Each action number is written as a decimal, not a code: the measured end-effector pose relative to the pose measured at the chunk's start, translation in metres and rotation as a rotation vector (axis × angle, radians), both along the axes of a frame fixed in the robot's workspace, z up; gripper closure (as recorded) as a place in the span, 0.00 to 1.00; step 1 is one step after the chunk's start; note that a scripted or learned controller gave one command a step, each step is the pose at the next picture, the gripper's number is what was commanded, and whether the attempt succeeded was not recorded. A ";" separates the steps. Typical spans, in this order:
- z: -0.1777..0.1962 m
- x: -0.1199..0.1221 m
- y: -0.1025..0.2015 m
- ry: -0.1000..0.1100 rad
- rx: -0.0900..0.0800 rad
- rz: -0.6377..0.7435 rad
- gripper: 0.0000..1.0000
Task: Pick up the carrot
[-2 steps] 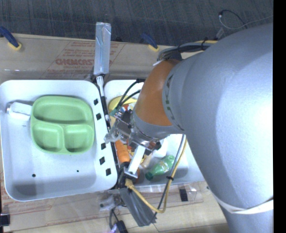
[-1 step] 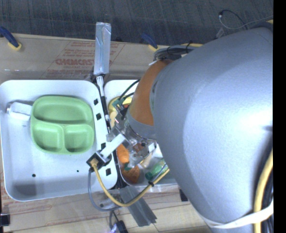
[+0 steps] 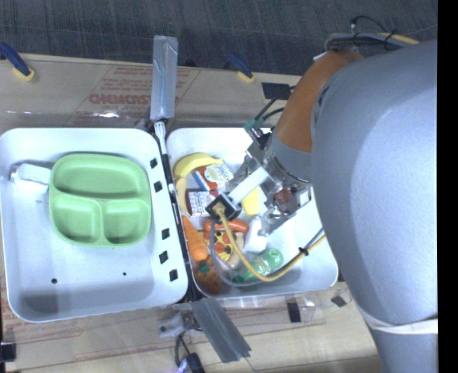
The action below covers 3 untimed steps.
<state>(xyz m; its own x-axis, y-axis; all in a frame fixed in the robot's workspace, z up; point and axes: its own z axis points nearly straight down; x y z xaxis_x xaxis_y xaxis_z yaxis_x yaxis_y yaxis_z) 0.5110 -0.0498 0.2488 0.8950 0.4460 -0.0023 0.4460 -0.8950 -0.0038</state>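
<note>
The carrot [image 3: 196, 244] lies in the right bin [image 3: 327, 272], lengthwise along its left wall and toward the near end. It is crowded in. A small green piece [image 3: 206, 269] sits at its near tip, and red and orange bits [image 3: 216, 228] that are hard to name press against its right side. Beyond its far end stand a small printed carton [image 3: 211, 179] and a banana [image 3: 190, 165] that curves round the bin's far left corner.

The gripper [image 3: 274, 208] hangs over the middle of this bin, to the right of the carrot and apart from it. Nothing can be seen held in it, and I cannot tell whether it is wide or narrow, because the wrist and cabling crowd the spot. Just beside it lie a pale yellow rounded thing [image 3: 252, 200], a white thing [image 3: 256, 238] and a green thing [image 3: 266, 261], all partly covered and too blurred to name. The broad grey arm [image 3: 384, 177] hides the right side of the bin.

The left bin [image 3: 27, 286] holds a green divided plate [image 3: 101, 196], and a white object [image 3: 29, 173] peeks out from its far left edge. Both bins rest on a cardboard sheet [image 3: 97, 88] on the desk [image 3: 97, 348]. Strips of grey tape [image 3: 164, 72] mark the seam between the bins.
</note>
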 end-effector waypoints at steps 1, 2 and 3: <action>-0.037 -0.036 0.041 0.006 0.000 -0.252 0.00; -0.059 0.031 0.085 0.004 -0.003 -0.254 0.00; -0.011 0.060 0.128 -0.001 -0.003 -0.167 0.00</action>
<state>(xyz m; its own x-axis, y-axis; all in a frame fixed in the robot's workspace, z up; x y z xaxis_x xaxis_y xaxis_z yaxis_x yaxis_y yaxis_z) 0.5712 0.0778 0.2383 0.9568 0.2907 -0.0019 0.2907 -0.9568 -0.0009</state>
